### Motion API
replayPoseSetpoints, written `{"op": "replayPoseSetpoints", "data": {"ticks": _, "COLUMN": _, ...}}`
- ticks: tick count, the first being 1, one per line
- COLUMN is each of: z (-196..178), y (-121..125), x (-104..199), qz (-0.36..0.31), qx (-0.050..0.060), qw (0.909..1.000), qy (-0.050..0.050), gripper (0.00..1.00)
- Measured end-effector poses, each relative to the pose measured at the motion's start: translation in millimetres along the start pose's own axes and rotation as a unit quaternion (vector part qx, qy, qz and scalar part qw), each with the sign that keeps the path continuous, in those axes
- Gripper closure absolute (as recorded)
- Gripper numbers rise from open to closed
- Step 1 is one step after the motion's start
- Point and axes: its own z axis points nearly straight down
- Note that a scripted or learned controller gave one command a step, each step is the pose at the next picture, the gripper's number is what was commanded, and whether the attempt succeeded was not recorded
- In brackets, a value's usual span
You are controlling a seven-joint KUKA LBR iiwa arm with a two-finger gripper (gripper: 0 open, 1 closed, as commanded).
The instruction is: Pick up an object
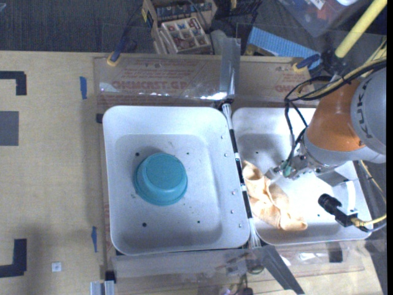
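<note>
Cloth (270, 200) lies crumpled just beside and below the gripper (286, 171); whether anything is gripped I cannot tell, so lifting remains undone.

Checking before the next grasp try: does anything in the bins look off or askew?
The cloth lies crumpled in the right bin, bunched against the divider wall. The bowl sits upside down in the left bin. Nothing looks spilled or damaged.

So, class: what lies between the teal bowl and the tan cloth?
In the camera view, between the teal bowl and the tan cloth lie bare left bin floor and the bins' adjoining rims.
</note>
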Motion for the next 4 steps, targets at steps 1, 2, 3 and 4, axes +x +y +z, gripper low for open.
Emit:
{"op": "replayPoseSetpoints", "data": {"ticks": 1, "z": -0.6, "y": -33.1, "x": 7.0, "qz": -0.063, "qx": -0.002, "qw": 0.998, "qy": 0.0, "gripper": 0.0}}
{"op": "replayPoseSetpoints", "data": {"ticks": 2, "z": 0.3, "y": 3.9, "x": 3.6, "qz": 0.075, "qx": 0.0, "qw": 0.9972, "qy": -0.001, "gripper": 0.0}}
{"op": "replayPoseSetpoints", "data": {"ticks": 3, "z": -0.5, "y": -58.9, "x": 20.8, "qz": -0.037, "qx": -0.001, "qw": 0.9993, "qy": 0.0, "gripper": 0.0}}
{"op": "replayPoseSetpoints", "data": {"ticks": 4, "z": 0.8, "y": -25.9, "x": -5.3, "qz": 0.229, "qx": 0.001, "qw": 0.9734, "qy": 0.0, "gripper": 0.0}}
